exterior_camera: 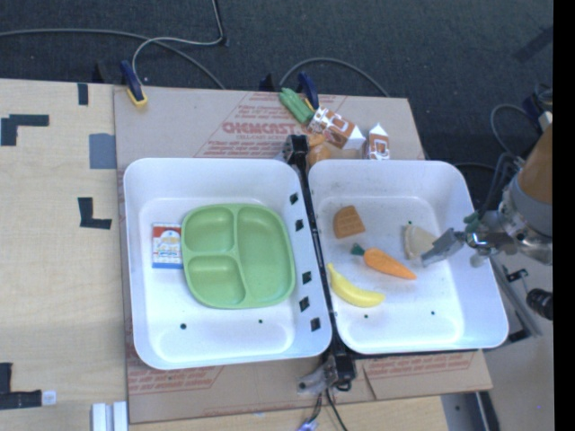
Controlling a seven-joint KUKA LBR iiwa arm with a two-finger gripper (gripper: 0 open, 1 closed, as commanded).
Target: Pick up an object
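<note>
Jaws (437, 248) at right of frame, just beside pale wedge (417, 240). Cannot tell if released or clenched. Carrot (389, 263) and banana (354, 289) lower left of them.

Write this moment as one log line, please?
gripper: over right bin, beside pale wedge | grasp: none seen | nearby: carrot, banana | left bin: green tray

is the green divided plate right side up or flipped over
Right side up: the green divided plate in the left bin shows its three hollow compartments facing up.

one fixed camera — above the bench | slanted downward | both white bins (144, 187) framed
</note>
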